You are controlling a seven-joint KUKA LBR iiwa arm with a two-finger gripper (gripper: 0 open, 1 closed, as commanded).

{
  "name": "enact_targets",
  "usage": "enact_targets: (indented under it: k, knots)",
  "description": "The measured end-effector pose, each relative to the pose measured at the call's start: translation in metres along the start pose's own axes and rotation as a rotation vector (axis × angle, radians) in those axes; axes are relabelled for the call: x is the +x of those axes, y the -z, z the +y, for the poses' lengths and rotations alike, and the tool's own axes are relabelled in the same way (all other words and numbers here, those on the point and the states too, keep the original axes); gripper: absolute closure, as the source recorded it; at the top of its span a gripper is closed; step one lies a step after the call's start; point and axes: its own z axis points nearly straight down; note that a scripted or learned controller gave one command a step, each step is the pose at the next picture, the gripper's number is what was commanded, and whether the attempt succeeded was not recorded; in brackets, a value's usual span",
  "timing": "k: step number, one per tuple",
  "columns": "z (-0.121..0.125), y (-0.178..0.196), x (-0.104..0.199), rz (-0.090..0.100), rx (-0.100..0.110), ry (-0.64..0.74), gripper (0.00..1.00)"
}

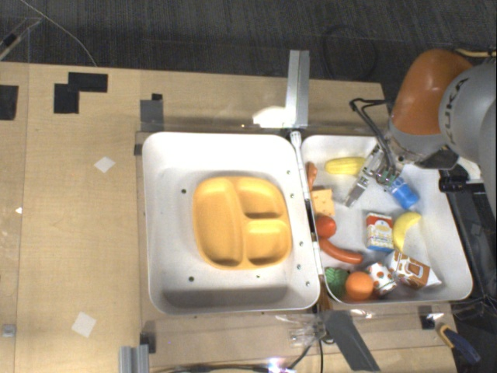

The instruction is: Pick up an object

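My gripper (355, 193) hangs over the upper middle of the right bin (458, 282), pointing down and left from the orange-banded wrist (423, 92). Just below a yellow banana-like piece (344, 165) it hovers, with a cheese wedge (322, 202) to its left and a blue object (405, 195) to its right. Nothing shows in its grasp. Lower in the bin lie a red tomato (325, 226), a red sausage (342, 252), a red-and-white carton (379, 231), a lemon (406, 225), an orange (359, 286) and a brown carton (411, 270).
The left bin (167, 169) holds a yellow divided tray (237, 220). A green vegetable (336, 277) sits in the right bin's lower left corner. An orange stick (311, 174) lies along the wall between the bins. A metal post (298, 84) stands behind the bins.
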Motion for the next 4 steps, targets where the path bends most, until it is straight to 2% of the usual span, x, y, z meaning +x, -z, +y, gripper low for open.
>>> enact_targets:
  k: [1, 2, 3, 4]
  knots:
    - [-0.007, 0.0, -0.004, 0.01, -0.02, -0.01, 0.0]
    - [-0.005, 0.015, -0.011, -0.032, -0.031, -0.009, 1.0]
    - [-0.067, 0.105, 0.033, -0.035, -0.043, -0.198, 1.0]
    - [-0.067, 0.101, 0.034, -0.029, -0.041, -0.197, 0.0]
